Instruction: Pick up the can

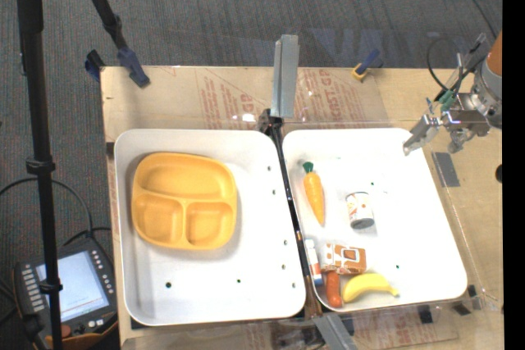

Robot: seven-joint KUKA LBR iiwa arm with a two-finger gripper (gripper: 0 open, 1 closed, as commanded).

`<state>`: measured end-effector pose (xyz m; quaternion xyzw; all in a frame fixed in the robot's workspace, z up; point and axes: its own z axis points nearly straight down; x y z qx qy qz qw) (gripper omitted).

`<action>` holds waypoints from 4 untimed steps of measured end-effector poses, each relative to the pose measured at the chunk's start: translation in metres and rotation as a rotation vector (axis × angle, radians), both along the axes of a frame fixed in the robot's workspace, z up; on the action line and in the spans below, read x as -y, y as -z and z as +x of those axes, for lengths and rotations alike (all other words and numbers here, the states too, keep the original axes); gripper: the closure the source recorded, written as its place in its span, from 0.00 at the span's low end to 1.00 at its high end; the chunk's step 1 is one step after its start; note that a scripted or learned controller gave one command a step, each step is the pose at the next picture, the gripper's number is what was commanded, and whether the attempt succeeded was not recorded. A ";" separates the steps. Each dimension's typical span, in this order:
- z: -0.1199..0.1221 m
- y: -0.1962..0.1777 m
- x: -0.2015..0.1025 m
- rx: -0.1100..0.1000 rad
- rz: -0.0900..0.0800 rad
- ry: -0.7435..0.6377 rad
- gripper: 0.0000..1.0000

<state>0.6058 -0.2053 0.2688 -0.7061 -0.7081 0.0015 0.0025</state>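
Observation:
The can [358, 210] is small and white with a red band, lying on its side near the middle of the right bin [410, 176]. My gripper [435, 140] hangs over the bin's far right corner, above and to the right of the can and well apart from it. Its two fingers are spread open with nothing between them.
An orange carrot [314, 193] lies just left of the can. A small orange and white carton [341, 258] and a banana [369, 288] sit at the right bin's near edge. A yellow divided plate [186, 201] rests in the left bin [139, 291]. A grey post [285, 78] stands behind the bins.

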 end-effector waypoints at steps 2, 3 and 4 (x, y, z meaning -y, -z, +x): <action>-0.014 0.185 -0.053 -0.001 0.002 -0.133 0.00; -0.014 0.178 -0.052 -0.005 0.004 -0.128 1.00; -0.028 0.060 -0.106 -0.001 0.000 -0.100 1.00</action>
